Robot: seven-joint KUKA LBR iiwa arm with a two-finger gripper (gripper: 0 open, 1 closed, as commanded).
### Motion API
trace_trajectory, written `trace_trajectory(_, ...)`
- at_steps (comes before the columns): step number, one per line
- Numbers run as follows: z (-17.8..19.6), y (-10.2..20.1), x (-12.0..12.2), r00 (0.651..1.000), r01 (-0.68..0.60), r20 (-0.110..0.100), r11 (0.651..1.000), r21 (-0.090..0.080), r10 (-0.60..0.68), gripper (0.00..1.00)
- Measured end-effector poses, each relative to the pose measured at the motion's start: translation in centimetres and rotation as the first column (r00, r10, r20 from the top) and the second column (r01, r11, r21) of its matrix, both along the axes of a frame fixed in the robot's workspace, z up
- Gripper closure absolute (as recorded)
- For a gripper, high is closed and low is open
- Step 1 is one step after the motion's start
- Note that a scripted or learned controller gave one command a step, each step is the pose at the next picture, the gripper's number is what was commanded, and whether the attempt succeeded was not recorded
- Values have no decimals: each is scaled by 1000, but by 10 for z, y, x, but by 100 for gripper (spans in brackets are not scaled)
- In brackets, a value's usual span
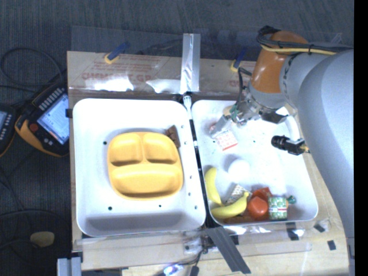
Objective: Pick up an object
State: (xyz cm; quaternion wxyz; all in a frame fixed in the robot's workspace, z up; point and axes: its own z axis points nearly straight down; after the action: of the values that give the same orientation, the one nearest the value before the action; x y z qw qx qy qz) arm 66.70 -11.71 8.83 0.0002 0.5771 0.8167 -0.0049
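Hand (229,119) low in right bin (299,180), finger state unclear, small white red-printed packet (226,139) just beside it

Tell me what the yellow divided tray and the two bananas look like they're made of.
The yellow divided tray looks like moulded plastic: uniform colour, rounded compartments, soft sheen. The bananas look like plastic toy fruit, judging by their smooth, even yellow skin, though real fruit can't be ruled out from this view.
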Motion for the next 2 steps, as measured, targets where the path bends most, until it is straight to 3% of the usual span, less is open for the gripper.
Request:
trace_trajectory(1, 11, 1, 2, 1000, -4, 9, 1000, -4, 4, 100)
trace_trajectory(2, 95, 78, 1, 991, 133, 5, 991, 6, -133, 100)
